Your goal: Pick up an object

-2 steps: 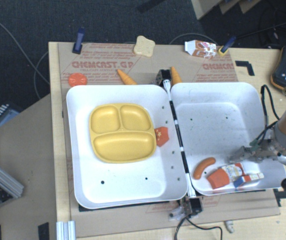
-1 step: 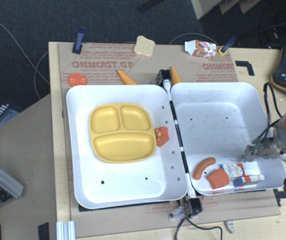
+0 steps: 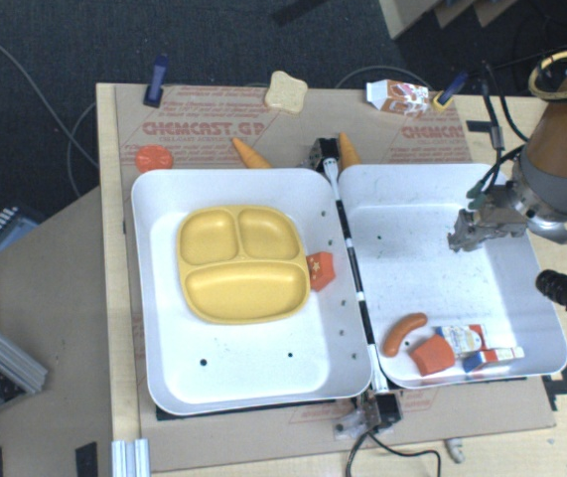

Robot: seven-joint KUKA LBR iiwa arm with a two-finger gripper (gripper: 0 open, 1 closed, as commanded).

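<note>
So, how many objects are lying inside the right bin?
3, all near the front edge of the right bin: a sausage, an orange block beside it, and a small carton to the right. Something smaller could be hidden under the gripper.

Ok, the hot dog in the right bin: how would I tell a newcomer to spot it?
Start at the right bin and go to its near edge, where three things cluster. The hot dog is the leftmost: a slim, rounded orange-brown sausage lying at a slant, beside a squarish orange block and a flat printed packet.
</note>
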